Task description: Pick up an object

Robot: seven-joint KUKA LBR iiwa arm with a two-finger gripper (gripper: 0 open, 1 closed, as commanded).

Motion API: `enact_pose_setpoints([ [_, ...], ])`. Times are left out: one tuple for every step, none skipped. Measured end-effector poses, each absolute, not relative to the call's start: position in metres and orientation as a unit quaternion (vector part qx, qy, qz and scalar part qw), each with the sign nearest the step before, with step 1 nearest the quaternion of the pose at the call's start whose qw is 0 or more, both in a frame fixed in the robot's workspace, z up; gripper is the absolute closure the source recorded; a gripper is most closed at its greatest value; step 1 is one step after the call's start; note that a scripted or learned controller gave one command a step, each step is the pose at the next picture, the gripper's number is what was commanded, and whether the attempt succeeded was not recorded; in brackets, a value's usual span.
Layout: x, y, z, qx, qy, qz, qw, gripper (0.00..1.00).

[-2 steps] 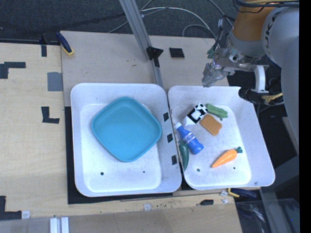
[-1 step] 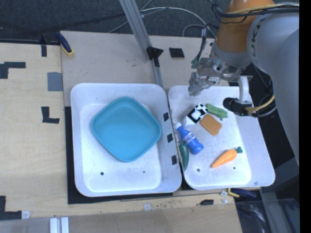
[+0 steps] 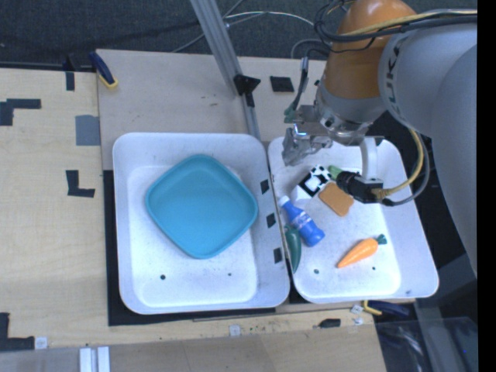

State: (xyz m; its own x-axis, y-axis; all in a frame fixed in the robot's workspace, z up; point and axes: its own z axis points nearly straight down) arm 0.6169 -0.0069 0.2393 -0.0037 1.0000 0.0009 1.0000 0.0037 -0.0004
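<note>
Slanted overhead view of a pale surface bearing two shallow white bins.

Right bin, near half: a toy carrot lies tilted, its green top toward the right edge, apart from all else. Against the left wall a dark green vegetable lies lengthwise. A blue bottle lies on its side just beside it, white cap toward the far-left corner.

Left bin: a teal square plate with rounded corners rests flat at the centre, turned diamond-wise.

Right bin, far half: an orange-brown slab lies flat near the centre, with a black-and-white checkered card just beside it on its far-left side. All these objects rest on the bin floors.

Pincer: poised over the far-left corner of the right bin, just beyond the card. Whether it is released or clenched cannot be told.

Grey arm, with its orange band, enters over the bin's far-right corner.
</note>
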Motion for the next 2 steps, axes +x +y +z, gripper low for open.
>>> enact_pose_setpoints([
  [0.596,0.037,0.244,-0.706,-0.709,-0.0003,0.000,1.00],
  [0.564,0.072,0.230,-0.706,-0.708,0.0009,0.001,1.00],
])
